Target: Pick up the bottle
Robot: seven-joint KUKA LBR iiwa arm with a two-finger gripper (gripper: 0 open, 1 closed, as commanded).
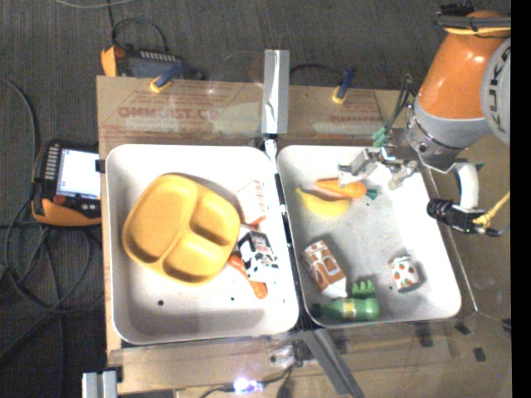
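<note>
The green bottle (353, 308) lies on its side against the near wall of the right bin (440, 247), its cap end pointing left. My gripper (379, 167) hovers over the far end of that bin, well away from the bottle. Its fingers stand open with nothing between them. Just below and left of the fingertips lies an orange carrot (347, 189) on top of a yellow banana (323, 201).
In the right bin are a brown and white carton (323, 265), a small green object (362, 288) beside the bottle, and a short printed can (404, 273). The left bin (124, 305) holds a yellow divided plate (182, 226), small cartons (253, 201) and an orange piece (253, 282).
</note>
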